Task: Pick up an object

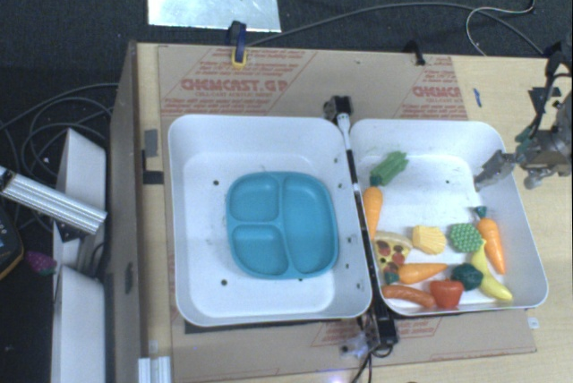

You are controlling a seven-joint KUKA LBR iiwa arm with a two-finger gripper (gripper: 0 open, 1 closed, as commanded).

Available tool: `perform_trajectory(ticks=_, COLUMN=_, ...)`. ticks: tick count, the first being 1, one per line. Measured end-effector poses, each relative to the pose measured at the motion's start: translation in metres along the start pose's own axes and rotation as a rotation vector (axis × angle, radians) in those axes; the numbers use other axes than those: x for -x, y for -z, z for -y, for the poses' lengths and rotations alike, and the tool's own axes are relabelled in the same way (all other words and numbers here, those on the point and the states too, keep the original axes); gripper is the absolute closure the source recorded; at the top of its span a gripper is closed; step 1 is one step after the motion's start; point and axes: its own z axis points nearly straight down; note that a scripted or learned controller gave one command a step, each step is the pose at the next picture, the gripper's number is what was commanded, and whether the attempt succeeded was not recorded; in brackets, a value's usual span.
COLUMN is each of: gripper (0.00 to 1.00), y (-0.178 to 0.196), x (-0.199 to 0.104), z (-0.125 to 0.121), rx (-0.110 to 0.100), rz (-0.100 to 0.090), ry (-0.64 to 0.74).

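The gripper (pixel 495 166) reaches in from the right, low over the right bin's (pixel 430 136) upper right edge; its opening cannot be told. Toy food (pixel 439 256) lies clustered in that bin's lower part.

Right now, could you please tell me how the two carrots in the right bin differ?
The carrot by the divider lies against the right bin's left wall, apart from most of the toys; the carrot on the right side sits among them, beside a banana. The first stands nearly vertical in the view; the second slants. Both are orange toy carrots.
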Motion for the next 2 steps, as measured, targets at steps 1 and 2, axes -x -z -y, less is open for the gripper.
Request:
perform_trajectory(ticks=1, gripper=0.0, y=-0.072, x=-0.028, z=0.022, rx=-0.002, rz=-0.001, ry=-0.002)
perform_trajectory(ticks=2, gripper=0.0, y=-0.155, x=-0.09, z=-0.03, rx=-0.003, rz=-0.002, ry=0.001)
